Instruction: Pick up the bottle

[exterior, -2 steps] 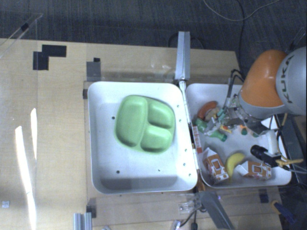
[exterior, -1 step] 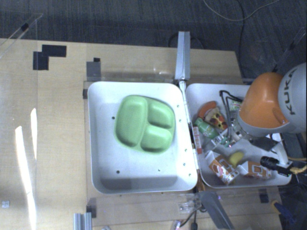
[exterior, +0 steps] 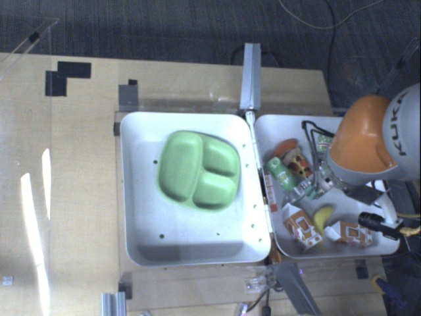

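Observation:
The bottle point(exterior: 281, 174) is small and green with a pale label. It lies on its side in the right bin point(exterior: 266, 137), near that bin's left wall, with its cap toward the upper left. My gripper point(exterior: 312, 187) hangs low over the middle of this bin, just right of the bottle's lower end and very close to it. I cannot tell whether they touch. The grey wrist and its orange band point(exterior: 360, 142) cover the bin's right half.
A red and orange packet point(exterior: 293, 154) lies just above the bottle. Two orange-and-white cartons point(exterior: 303, 228) point(exterior: 354, 234) and a yellow piece point(exterior: 322, 216) sit along the bin's front. The left bin point(exterior: 141, 236) holds a green divided plate point(exterior: 198, 169).

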Available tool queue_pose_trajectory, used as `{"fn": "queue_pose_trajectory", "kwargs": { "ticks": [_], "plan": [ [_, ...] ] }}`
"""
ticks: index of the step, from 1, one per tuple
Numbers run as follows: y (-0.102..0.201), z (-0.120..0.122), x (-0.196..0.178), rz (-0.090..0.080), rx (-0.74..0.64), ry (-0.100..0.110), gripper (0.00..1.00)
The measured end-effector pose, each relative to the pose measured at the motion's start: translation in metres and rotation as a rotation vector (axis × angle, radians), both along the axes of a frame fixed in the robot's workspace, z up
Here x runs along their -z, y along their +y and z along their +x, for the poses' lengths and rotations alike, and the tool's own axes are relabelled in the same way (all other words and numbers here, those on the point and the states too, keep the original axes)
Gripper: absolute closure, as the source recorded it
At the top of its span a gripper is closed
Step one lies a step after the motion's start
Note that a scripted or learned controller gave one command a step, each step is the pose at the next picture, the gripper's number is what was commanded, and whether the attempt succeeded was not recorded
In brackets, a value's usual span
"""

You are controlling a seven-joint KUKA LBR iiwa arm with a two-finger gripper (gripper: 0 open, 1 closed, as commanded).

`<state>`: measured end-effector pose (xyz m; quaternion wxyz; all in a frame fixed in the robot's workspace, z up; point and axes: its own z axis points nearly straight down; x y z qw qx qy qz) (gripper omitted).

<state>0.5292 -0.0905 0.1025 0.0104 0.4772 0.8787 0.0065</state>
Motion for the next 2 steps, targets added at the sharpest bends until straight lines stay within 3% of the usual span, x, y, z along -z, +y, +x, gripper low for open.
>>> {"fn": "queue_pose_trajectory", "kwargs": {
  "ticks": [1,2],
  "plan": [
    [0.078,0.004,-0.137,0.001,0.084,0.016,1.00],
    [0.139,0.029,-0.082,0.004,0.330,0.022,1.00]
  ]
}}
